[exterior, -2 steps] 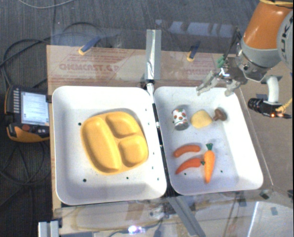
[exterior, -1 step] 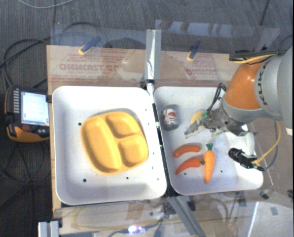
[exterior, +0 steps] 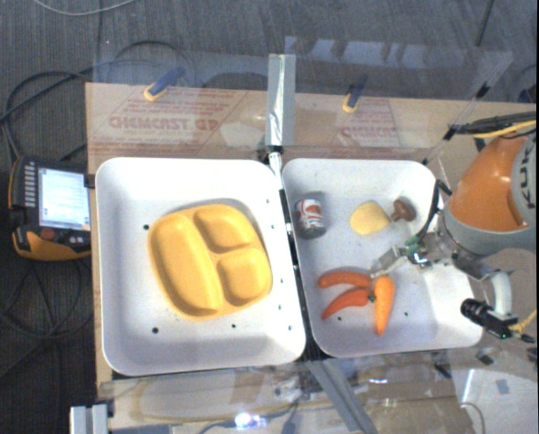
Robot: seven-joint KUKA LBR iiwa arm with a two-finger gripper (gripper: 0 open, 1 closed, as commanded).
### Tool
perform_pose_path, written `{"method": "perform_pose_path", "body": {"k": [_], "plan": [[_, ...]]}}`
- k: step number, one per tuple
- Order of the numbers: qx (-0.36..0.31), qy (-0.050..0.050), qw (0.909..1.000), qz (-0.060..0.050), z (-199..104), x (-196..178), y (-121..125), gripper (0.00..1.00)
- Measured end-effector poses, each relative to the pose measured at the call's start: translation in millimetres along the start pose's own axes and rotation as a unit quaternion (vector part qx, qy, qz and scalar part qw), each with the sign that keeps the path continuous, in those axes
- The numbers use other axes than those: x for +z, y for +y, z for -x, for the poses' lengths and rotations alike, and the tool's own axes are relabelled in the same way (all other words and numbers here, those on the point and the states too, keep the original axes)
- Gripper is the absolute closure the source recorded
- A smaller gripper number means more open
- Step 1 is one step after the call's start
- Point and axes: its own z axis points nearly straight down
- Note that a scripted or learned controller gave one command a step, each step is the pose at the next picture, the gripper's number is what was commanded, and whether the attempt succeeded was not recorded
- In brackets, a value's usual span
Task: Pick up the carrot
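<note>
1. A yellow tray (exterior: 212, 259) is seen in the left bin (exterior: 125, 242).
2. In the right bin (exterior: 450, 324), two peppers (exterior: 344, 289) lie left of the carrot (exterior: 382, 302).
3. The tool (exterior: 392, 259) is poised just above the carrot, apart from it; its opening cannot be told.

High slanted view over both bins (exterior: 125, 242)

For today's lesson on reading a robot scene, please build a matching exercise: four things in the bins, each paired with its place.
Things:
1. yellow tray
2. can
3. carrot
4. tool

Places:
A. right bin, by the divider
B. just above the carrot's top
C. left bin
D. right bin, near the front wall

Pairs: 1-C, 2-A, 3-D, 4-B
</note>
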Motion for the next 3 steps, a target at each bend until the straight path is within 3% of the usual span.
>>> {"method": "perform_pose_path", "body": {"k": [1, 2, 3], "plan": [[-0.154, -0.002, 0.9881, 0.003, -29.7, -1.3, -31.5, 0.0], [-0.154, -0.001, 0.9881, 0.004, -30.8, -11.2, -29.9, 1.0], [-0.167, 0.005, 0.9859, -0.007, -72.3, -104.3, -34.2, 1.0]]}}
